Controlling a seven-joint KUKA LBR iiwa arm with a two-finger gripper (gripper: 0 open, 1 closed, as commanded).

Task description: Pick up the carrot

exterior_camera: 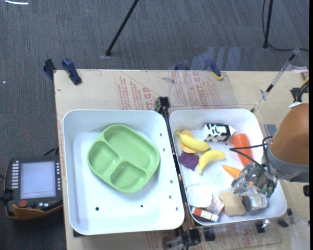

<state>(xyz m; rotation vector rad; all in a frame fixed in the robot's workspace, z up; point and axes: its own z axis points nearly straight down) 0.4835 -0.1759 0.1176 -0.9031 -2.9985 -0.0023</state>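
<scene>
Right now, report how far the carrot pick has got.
Done: the tool has reached the right bin and hangs low among the toys. In hand: nothing that I can see. The carrot lies on the bin floor, up-frame of the tool. Left: closing on the carrot and lifting it.

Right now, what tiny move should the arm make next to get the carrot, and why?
Probably lower onto the carrot. The gripper sits at the carrot's right end in the right bin, among the other toy foods, with nothing visibly between its fingers.
</scene>
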